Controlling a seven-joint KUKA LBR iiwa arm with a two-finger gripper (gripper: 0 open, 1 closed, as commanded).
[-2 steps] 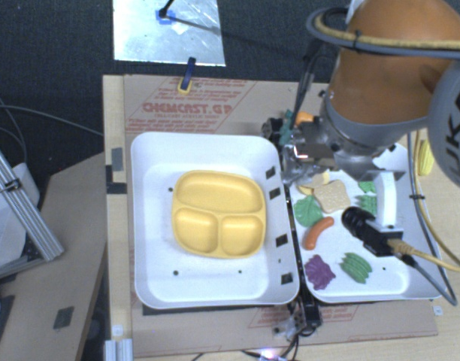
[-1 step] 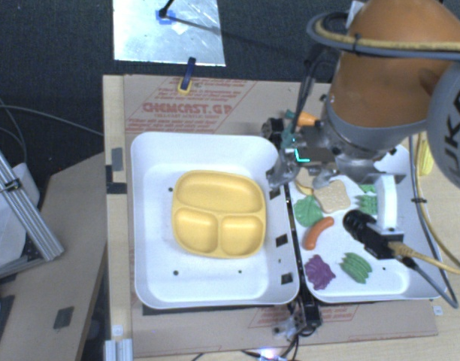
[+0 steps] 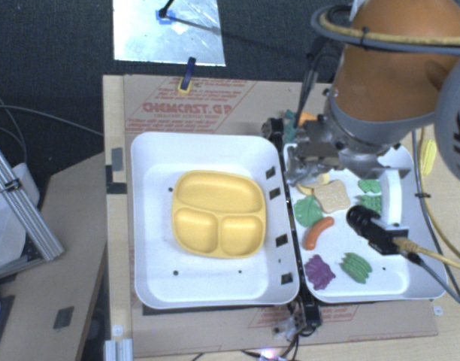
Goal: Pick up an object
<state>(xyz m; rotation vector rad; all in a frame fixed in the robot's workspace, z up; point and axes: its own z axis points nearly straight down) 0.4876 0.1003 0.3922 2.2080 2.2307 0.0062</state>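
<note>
**While the gripper (image 3: pixel 305 168) hangs at the right bin's (image 3: pixel 407 280) eleven o'clock corner, the toys lie toward six**

Because the task names no particular object, the nearest one serves as the likely target. That is the toast slice (image 3: pixel 334 195), lying flat just beside the gripper at its five o'clock. It is roughly square, so no axis favours one approach over another.

A green leaf (image 3: pixel 307 210) lies near the gripper at six o'clock, touching or almost touching the toast. Further along that line is an orange sausage (image 3: pixel 318 232), with its long axis running from seven o'clock to one o'clock. A grasp on it would have to close across that line.

Purple grapes (image 3: pixel 319 271) and a green pod (image 3: pixel 356 266) sit well apart from the gripper, near the bin's six o'clock wall.

The arm's (image 3: pixel 388 59) bulky wrist covers the gripper from above, so I cannot tell whether it is open or closed, or whether it is holding anything. Whatever lies in the bin's twelve o'clock part is hidden too.

The left bin (image 3: pixel 151 201) holds a yellow tray (image 3: pixel 219 213), which lies well out toward nine o'clock.
</note>
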